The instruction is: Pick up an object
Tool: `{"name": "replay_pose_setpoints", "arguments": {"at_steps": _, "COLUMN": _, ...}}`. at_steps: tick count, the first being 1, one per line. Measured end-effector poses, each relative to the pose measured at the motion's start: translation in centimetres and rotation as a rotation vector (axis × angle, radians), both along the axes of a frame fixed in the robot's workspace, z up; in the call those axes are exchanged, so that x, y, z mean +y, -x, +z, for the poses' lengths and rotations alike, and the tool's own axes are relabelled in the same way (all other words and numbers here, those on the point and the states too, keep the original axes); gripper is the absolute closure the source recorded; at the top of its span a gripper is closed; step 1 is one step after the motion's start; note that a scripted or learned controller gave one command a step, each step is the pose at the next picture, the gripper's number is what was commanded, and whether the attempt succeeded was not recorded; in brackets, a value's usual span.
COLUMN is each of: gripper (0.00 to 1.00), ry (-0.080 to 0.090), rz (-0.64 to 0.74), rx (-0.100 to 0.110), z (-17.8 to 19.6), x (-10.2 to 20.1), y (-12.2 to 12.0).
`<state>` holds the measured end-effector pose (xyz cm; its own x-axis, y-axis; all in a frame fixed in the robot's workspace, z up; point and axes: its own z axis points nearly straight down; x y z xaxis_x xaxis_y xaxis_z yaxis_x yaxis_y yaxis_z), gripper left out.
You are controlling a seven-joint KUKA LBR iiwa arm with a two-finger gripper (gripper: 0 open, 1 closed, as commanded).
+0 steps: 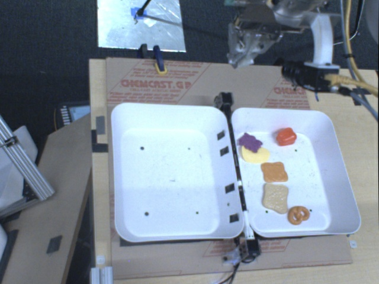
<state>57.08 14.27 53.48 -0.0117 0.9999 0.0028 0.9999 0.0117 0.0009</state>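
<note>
Objects for picking all sit in the right bin [340, 176], strung in a loose column along its left half: a purple piece [250, 141] at the top, a yellow piece [255, 155] touching it just below, an orange waffle-like square [274, 171], a tan toast-shaped slab [275, 197], and a pretzel [298, 215] nearest the front wall. A red piece [286, 136] lies apart from the column, toward the back right. Most lie flat and separate (only purple and yellow touch), so each of the lone ones offers a clean approach from above; the red piece, standing clear, looks the easiest candidate, though that is a judgement.

Left bin [118, 158] adjoins the right one along a shared clipped seam at the middle. Both rest on a cardboard sheet [157, 78] laid over the tabletop [65, 158], likely to keep the bins level and fixed in place.

Gripper [244, 51] hangs beyond the back edge of the bins, over the dark floor, high and well apart from every object. Nothing is between the fingers; whether they are spread wide or narrow I cannot tell, as the metal parts blur together from this angle. Column of objects lies forward of the gripper, toward the camera, with the purple piece nearest its line. No descent begun; task not yet started.
</note>
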Motion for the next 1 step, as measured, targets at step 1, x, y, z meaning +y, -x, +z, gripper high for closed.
{"name": "replay_pose_setpoints", "arguments": {"at_steps": 1, "gripper": 1.0, "ry": -0.001, "rz": 0.001, "rx": -0.001, "z": 0.01, "x": 7.79, "y": 2.61}}
